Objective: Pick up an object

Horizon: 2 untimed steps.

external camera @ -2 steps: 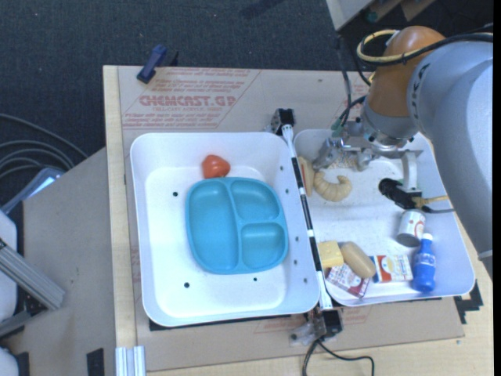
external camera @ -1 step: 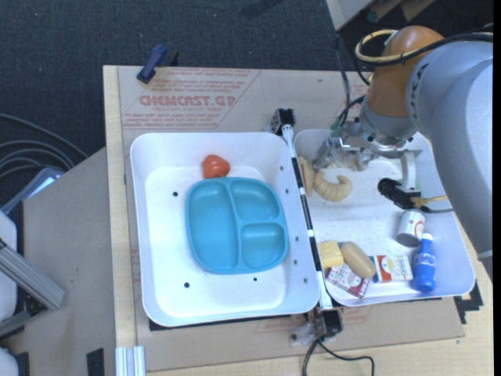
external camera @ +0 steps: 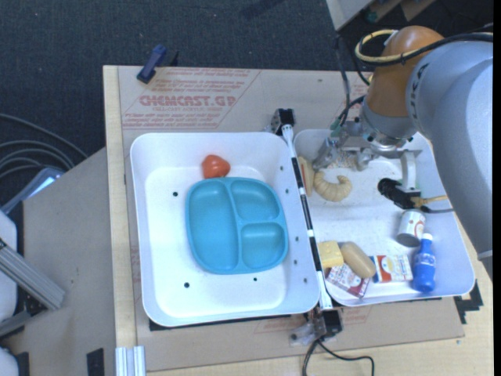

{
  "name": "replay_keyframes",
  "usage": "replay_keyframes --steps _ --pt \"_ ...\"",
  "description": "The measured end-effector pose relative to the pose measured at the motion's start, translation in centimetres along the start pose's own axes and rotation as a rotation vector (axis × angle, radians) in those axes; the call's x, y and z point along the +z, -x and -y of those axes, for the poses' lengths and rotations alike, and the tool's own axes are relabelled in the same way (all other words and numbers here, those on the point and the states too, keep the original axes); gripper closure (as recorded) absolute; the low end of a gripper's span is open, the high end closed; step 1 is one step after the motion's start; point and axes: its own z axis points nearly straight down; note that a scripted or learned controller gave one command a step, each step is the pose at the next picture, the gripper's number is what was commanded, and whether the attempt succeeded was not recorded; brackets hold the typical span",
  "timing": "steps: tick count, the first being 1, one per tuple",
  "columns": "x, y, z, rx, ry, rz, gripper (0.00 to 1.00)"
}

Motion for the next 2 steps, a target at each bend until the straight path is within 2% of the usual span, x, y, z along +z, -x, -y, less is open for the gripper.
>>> replay_keyframes --steps 2 --pt "0.01 0.06 0.00 0.000 0.000 -0.001 0.00"
